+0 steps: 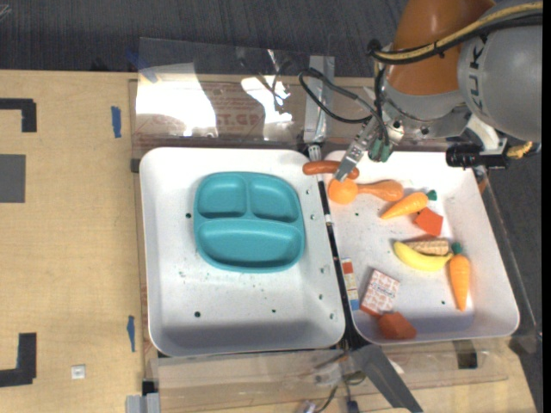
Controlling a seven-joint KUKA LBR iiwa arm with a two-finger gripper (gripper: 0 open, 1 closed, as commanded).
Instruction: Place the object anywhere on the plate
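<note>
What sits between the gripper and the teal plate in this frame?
In the camera view, the raised rims where the two bins meet lie between the gripper and the teal plate; otherwise that stretch is bare white bin floor.

Two white bins side by side on a bench; teal divided plate (250, 220) in left bin (172, 308); right bin (495, 308) with orange drumstick toy (362, 189), two carrots, banana (422, 255), red pieces, small packet (380, 292); gripper (349, 169) just above drumstick's round end.
</note>
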